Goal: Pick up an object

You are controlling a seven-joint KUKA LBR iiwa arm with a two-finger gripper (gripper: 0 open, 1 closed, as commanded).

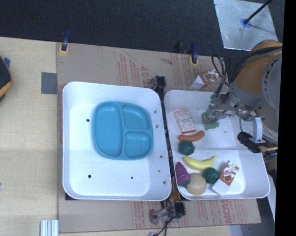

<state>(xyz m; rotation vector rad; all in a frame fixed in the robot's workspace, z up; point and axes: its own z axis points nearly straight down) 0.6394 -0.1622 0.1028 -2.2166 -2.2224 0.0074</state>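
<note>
Your hand (215,113) sits low over the back of the right white bin (252,190), right at a small green toy piece (210,123); you cannot tell its grip. The divided blue plastic plate (123,130) lies in the left bin (74,185).

Gripper (213,113) low over right bin (253,185), touching green item (210,124). Hot dog (191,136), banana (199,162), grapes (182,174) nearby. Blue tray (122,129) in left bin (74,185).

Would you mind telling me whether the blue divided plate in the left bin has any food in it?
Empty. All three compartments of the blue divided plate show bare blue surface; the toy foods, such as the banana, lie in the right bin.
</note>
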